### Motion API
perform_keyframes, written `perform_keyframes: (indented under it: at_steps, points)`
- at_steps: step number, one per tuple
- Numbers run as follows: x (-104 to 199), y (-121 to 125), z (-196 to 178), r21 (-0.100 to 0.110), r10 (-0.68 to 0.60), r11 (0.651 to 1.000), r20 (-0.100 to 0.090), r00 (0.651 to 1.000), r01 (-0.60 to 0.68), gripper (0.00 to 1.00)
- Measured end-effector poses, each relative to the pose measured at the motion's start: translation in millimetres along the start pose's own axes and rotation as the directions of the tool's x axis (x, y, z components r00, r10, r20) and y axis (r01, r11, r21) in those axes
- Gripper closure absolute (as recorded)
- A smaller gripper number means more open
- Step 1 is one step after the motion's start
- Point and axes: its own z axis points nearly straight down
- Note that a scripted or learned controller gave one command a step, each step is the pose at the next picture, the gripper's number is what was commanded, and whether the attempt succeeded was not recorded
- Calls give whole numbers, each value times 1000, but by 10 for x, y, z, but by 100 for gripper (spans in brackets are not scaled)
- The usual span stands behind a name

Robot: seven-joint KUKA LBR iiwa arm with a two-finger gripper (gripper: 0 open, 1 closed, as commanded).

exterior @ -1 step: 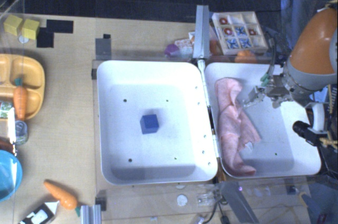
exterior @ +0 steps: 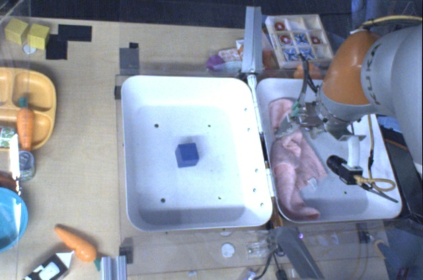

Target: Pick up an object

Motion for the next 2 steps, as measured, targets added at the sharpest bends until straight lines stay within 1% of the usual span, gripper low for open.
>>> perform_keyframes:
  at_steps: [1,2]
  points:
    - [-168,-524,-15,0,-63,998,1,998,63,0]
    - [83,115,6,2,-111,994,-1,994,111,0]
